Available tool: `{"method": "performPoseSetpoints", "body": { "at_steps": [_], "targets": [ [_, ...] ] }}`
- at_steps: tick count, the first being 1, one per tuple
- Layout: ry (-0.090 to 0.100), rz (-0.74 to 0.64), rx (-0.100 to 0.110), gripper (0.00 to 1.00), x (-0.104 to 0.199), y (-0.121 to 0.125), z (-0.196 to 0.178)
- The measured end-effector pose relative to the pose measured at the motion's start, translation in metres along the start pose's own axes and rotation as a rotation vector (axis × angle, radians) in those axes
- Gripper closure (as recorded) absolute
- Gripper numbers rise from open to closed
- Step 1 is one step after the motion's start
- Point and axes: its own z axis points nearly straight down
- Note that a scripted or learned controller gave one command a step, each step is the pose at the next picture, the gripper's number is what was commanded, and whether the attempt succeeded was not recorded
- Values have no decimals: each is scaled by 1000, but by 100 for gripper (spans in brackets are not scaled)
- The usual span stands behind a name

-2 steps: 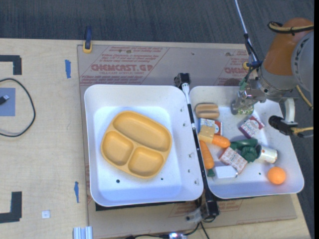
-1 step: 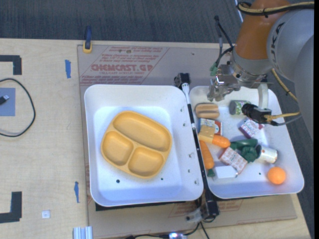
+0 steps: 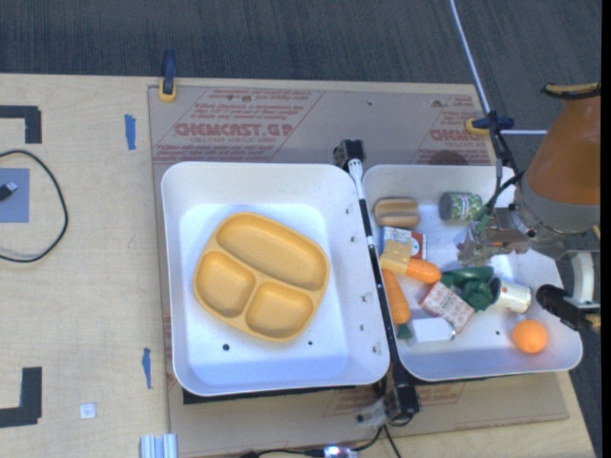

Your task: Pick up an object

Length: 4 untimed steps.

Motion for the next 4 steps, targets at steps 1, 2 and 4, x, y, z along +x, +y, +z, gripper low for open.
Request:
{"method": "performPoseSetpoints", "body": {
  "at_steps": [1,2,4],
  "targets": [
    [1,-2,-2,0,2,1,0],
    [1,-3,-6,0,18,-34,79],
    [2,-4,-4,100,92,-60,-20]
  ]
}}
